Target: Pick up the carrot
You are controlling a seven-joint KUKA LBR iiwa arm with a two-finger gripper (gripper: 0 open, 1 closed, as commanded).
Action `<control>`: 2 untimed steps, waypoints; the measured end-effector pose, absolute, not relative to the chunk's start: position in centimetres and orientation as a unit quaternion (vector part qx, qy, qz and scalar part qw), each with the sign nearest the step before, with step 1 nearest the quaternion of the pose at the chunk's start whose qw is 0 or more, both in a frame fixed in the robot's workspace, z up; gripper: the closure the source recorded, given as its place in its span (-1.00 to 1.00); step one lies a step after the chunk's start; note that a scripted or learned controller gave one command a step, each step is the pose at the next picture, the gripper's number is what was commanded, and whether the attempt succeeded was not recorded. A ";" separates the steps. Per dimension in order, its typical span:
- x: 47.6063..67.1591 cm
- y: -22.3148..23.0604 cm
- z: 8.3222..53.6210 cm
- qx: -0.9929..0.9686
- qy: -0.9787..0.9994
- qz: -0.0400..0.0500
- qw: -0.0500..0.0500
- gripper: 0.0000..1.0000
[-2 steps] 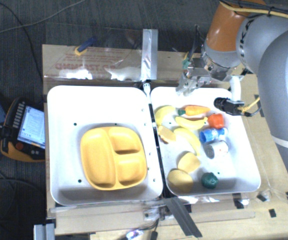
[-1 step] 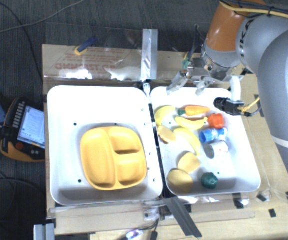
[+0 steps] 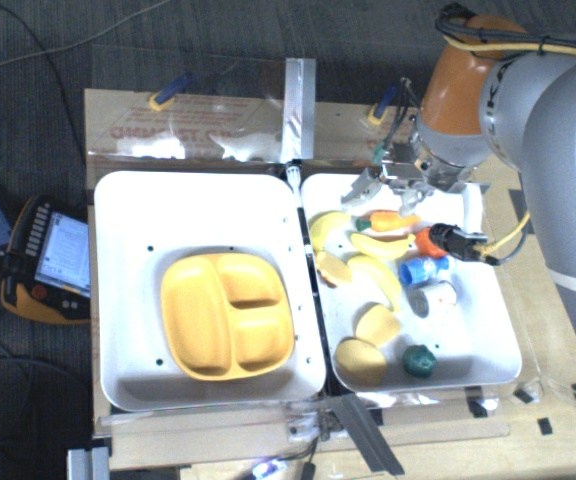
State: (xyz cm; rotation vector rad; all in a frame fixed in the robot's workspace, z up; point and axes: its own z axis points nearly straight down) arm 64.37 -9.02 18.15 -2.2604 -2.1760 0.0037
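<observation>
Reaching in from the right, the grey arm (image 3: 538,118) with its orange band (image 3: 460,88) hangs over the back of the right bin (image 3: 498,318). Left of it lies the other white bin (image 3: 128,218), which holds a yellow divided plate (image 3: 228,313) with three compartments, set near the middle of its floor. Both bins rest side by side on a bench (image 3: 198,118), where a clear plastic sheet lies behind them.

At the arm's end the gripper (image 3: 393,193) points down toward the far part of the right bin, directly above the carrot (image 3: 388,222). Its fingers stand a little apart with metal tips showing on either side, and nothing is between them; the carrot lies below on the pile rather than in their grasp.

Orange with a green tip at its left end, the carrot lies crosswise on top of a banana (image 3: 373,263) and other yellow pieces. Just right of it sit a small orange-red object (image 3: 430,241) and a blue can (image 3: 420,271). Nearer the front wall lie a tan rounded piece (image 3: 361,360) and a dark green item (image 3: 419,361).
</observation>
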 end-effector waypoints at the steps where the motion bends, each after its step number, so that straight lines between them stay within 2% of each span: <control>1: 64.2 -13.8 9.2 -0.773 -0.634 0.000 0.002 -1.00; 2: 66.4 -15.5 9.0 -0.788 -0.616 -0.007 0.002 -1.00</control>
